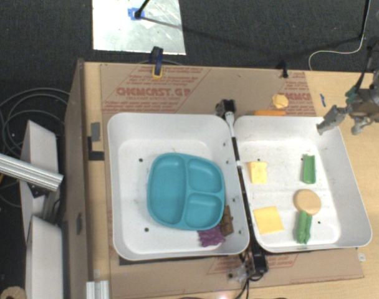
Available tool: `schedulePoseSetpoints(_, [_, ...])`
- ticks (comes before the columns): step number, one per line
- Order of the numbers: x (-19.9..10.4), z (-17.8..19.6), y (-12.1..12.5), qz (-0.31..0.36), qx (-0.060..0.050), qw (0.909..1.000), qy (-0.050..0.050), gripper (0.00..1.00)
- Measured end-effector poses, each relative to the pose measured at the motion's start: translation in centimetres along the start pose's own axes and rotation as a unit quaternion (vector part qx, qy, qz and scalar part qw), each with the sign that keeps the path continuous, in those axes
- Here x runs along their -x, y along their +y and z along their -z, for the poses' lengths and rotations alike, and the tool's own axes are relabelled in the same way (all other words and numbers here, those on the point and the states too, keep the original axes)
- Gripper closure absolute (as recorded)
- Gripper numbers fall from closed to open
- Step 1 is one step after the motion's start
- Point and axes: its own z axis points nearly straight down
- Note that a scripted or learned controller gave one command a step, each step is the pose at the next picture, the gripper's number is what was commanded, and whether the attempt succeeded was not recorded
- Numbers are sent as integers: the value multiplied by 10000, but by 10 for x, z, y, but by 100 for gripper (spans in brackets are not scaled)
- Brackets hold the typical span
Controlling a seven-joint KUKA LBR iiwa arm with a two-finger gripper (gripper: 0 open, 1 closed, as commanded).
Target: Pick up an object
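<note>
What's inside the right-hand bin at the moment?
The right bin holds two yellow blocks, two green pieces and a tan round piece touching the lower green one. Anything beneath them is hidden. The gripper sits over the far right corner.

In the right bin (348, 173) we saw five small pieces, all lying flat on the white floor and none held. A pale yellow square (258, 172) lay near the bin's left wall, and a larger yellow square (268, 219) sat below it, turned slightly askew. On the right side, a green stick (308, 169) lay roughly upright in the view. Below it rested a round tan disc (307, 201), and a second green stick (303, 227) touched the disc's lower edge, near the bin's front wall.
</note>
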Motion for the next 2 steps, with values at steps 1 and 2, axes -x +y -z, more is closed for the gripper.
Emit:
schedulePoseSetpoints(1, [11, -83, -6, -14, -35, 10000, 10, 0])
schedulePoseSetpoints(2, [17, -192, -2, -11, -33, 10000, 12, 0])
